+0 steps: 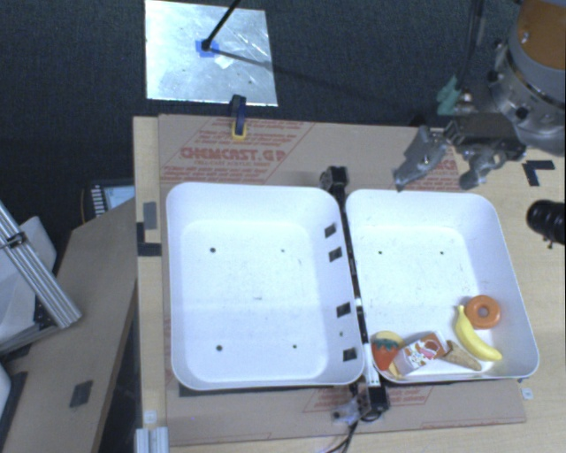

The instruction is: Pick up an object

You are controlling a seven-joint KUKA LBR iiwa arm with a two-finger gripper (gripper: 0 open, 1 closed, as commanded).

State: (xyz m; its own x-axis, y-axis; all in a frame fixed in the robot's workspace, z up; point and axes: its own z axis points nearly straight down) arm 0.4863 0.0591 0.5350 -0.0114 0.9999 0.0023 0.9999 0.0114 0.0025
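Yellow plastic banana [476, 335] lies in the right white bin's [416, 221] near corner among small toys; the grey two-finger gripper [439, 165], spread open and empty above the far rim, should descend squarely.

A dark carpeted floor [371, 53] is filling the top of the scene and running down the left side. A shiny square metal sheet [210, 51] is lying on it near the top, catching the light, with a thin dark rod [223, 23] slanting across it to a small blue patch [206, 48]. The pale wooden table [115, 292] is sitting below, and a cardboard sheet [265, 146] printed with red lettering is lying over it. A yellow and blue clamp [239, 118] is gripping the cardboard's far edge. At the left, a ribbed aluminium bar [34, 270] is leaning in at a slant, beside a dark box [99, 199] at the table's edge.
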